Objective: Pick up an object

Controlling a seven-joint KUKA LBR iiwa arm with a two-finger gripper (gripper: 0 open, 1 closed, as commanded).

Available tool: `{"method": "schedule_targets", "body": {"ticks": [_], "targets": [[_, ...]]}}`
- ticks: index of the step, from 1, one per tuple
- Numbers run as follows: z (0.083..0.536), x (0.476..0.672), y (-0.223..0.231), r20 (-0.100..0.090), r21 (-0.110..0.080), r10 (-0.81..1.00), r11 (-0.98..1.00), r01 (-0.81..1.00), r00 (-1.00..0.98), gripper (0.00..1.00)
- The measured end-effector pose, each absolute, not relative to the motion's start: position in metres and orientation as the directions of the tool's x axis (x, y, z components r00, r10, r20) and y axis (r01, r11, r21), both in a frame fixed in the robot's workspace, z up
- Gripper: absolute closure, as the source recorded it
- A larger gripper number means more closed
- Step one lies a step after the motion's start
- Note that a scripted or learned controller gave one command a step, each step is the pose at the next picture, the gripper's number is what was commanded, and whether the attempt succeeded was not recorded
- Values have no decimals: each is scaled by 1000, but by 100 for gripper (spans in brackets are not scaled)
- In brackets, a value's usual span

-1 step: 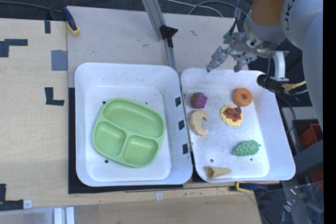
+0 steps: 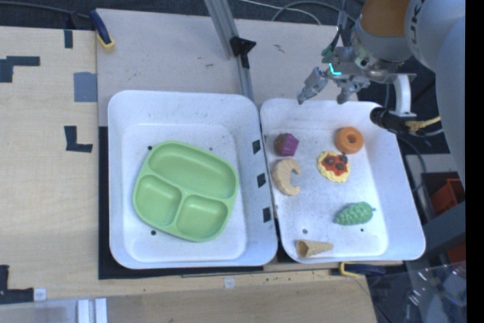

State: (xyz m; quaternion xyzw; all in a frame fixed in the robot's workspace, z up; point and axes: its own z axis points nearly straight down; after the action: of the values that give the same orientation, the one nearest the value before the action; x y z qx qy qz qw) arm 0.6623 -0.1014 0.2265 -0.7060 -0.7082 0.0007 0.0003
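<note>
- Two shallow white bins sit side by side across the middle of the frame: the left bin point(image 2: 121, 163) and the right bin point(image 2: 397, 193).
- The left bin holds one thing, a light green tray point(image 2: 186, 191) with three compartments, lying flat and turned at a slant, left of centre.
- The right bin holds six small toy foods, all apart from one another.
- One dark purple piece point(image 2: 285, 144) lies at the bin's upper left, near the wall shared with the other bin.
- One tan croissant point(image 2: 286, 176), curved like a crescent, lies just below the purple piece.
- One cone point(image 2: 313, 246), pale brown and pointed, lies on its side at the lower edge of the bin.
- One small pizza point(image 2: 333, 166), yellow with red topping, lies near the bin's middle.
- One orange doughnut point(image 2: 349, 140), a ring with a hole, lies just above and right of the pizza.
- One green bumpy piece point(image 2: 354, 214) lies in the lower right part of the bin.
- One gripper point(image 2: 327, 92) hangs at the upper right of the frame, over the top rim of the right bin, its two fingers spread apart with nothing between them, well apart from every toy.
</note>
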Motion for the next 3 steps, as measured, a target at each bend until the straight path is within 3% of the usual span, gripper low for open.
{"method": "schedule_targets", "body": {"ticks": [2, 3], "targets": [[115, 655, -95, -1, -9, 1000, 2, 1000, -2, 0], [87, 655, -95, -2, -3, 1000, 3, 1000, -3, 0]]}}
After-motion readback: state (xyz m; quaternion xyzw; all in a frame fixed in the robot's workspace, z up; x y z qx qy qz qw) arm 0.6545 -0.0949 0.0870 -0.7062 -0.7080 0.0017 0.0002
